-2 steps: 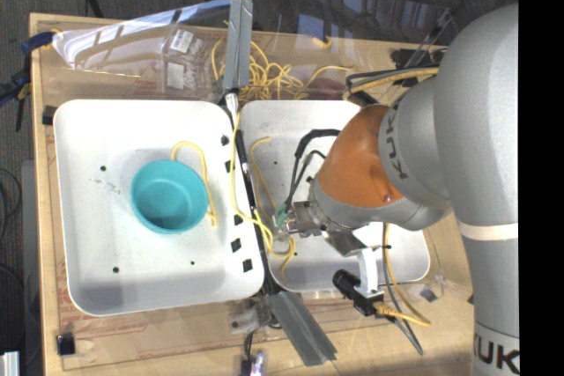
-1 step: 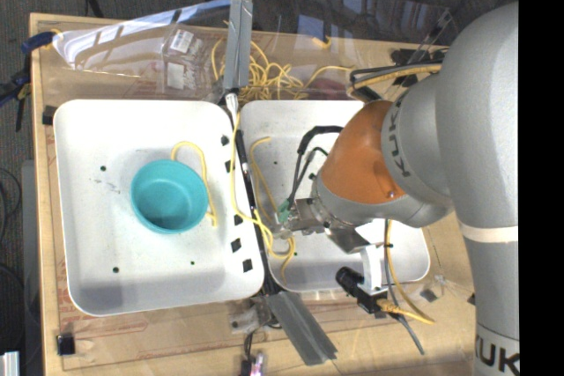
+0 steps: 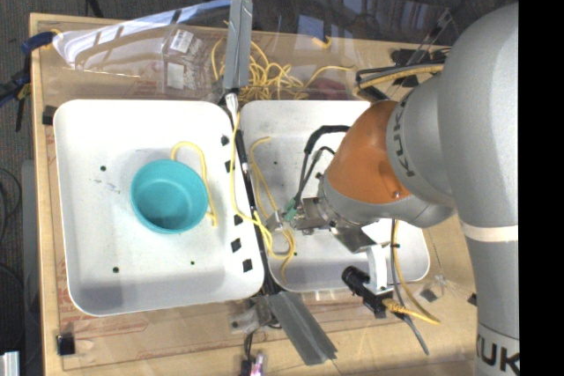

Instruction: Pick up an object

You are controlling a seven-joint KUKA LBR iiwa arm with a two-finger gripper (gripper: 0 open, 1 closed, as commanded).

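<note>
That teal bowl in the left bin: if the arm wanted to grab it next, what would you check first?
1. Bowl in plain sight: ok. The teal bowl sits in the left bin.
2. Bowl upright: ok, its opening faces up.
3. Bowl free of clutter: not ok. A yellow cord loops at its rim.
4. Arm over the bowl: not ok. The arm hangs over the right bin.
5. Pincer ready: cannot tell.
</note>
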